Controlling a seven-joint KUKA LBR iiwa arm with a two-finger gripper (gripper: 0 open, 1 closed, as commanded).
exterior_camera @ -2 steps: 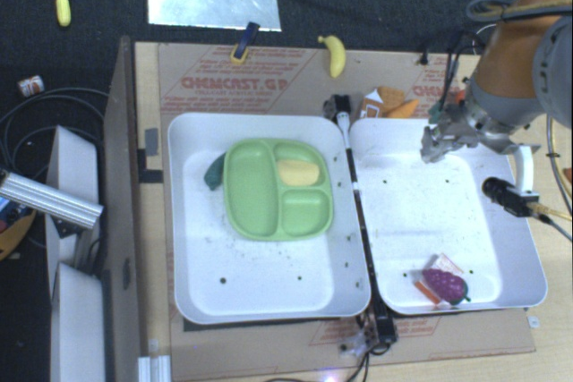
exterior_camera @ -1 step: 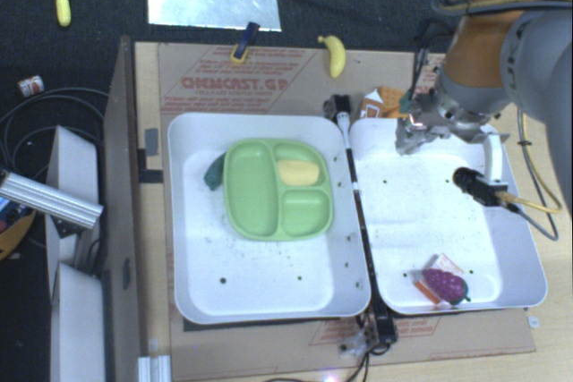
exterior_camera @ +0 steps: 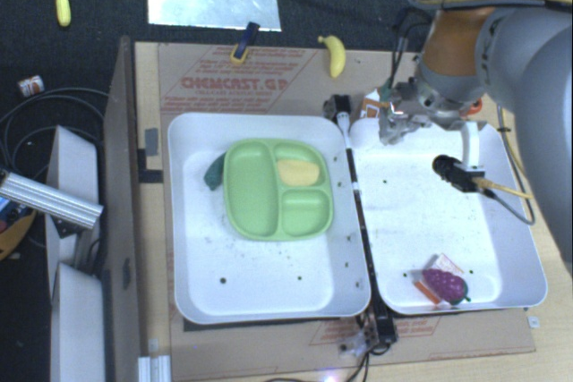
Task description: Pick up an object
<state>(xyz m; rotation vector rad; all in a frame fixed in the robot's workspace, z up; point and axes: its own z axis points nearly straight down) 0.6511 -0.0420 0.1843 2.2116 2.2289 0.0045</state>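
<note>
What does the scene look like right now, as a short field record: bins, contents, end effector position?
left bin: green divided plate, dark green item at its left edge
plate contents: yellow item in upper right compartment
right bin: purple object with orange piece beside it, near the front edge
end effector: over the right bin's far left corner, away from the purple object
outside bins: banana on the cardboard behind
</note>
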